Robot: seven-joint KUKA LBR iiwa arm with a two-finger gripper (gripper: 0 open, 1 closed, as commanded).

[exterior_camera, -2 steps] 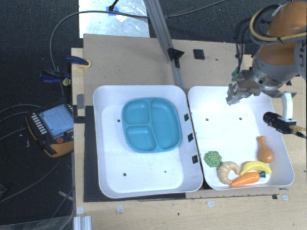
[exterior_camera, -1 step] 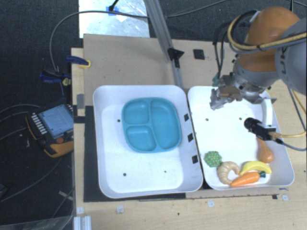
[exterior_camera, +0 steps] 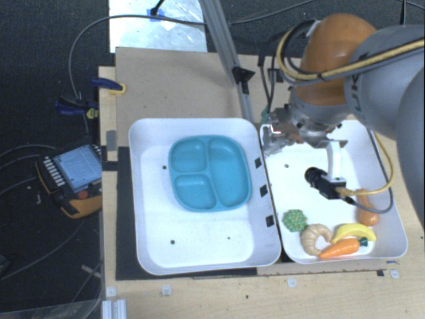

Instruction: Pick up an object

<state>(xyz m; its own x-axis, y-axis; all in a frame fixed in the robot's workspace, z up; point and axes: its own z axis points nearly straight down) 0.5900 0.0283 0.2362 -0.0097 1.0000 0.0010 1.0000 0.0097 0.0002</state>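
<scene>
In the right bin [exterior_camera: 392, 234], several toy foods lie along the near edge: a green broccoli [exterior_camera: 294, 219], a tan croissant [exterior_camera: 313, 236], an orange carrot [exterior_camera: 341, 248], a yellow banana [exterior_camera: 354, 231] and an orange piece [exterior_camera: 367, 215]. My gripper [exterior_camera: 271, 138] hangs over the far left corner of this bin, close to the wall between the two bins and well away from the foods. I see nothing held in it.
The left bin [exterior_camera: 153, 244] holds a blue divided plate [exterior_camera: 209, 173]. A black cylinder on a white bracket [exterior_camera: 325, 178] hangs from the wrist over the middle of the right bin. A slanted metal pole [exterior_camera: 222, 38] crosses the far bench. Cables and a handheld device [exterior_camera: 73, 175] lie off to the left.
</scene>
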